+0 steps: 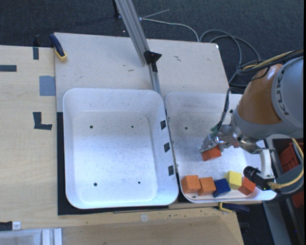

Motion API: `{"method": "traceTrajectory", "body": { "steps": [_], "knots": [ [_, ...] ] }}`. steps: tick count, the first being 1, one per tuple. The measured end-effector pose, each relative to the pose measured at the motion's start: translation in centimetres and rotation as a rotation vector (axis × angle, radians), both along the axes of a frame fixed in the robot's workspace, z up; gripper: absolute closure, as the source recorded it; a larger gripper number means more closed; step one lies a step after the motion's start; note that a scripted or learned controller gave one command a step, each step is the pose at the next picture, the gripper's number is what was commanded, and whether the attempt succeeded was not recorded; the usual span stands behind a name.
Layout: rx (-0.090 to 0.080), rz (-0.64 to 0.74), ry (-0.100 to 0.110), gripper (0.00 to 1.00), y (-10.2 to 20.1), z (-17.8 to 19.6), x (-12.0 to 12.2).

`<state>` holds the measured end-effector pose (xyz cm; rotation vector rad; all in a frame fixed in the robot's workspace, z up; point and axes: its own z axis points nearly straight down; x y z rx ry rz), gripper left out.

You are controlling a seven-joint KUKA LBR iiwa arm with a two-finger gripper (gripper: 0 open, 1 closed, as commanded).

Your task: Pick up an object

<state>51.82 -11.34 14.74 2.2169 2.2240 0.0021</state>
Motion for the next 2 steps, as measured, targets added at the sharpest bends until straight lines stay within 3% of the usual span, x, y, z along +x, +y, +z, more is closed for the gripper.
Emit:
{"method": "traceTrajectory", "body": {
  "steps": [1, 2],
  "knots": [
    [0.003, 0.007, 0.000, 1.00, 7.9, 4.7, 0.0],
    [0.003, 0.007, 0.005, 1.00, 16.6, 5.3, 0.2]
  ]
}}
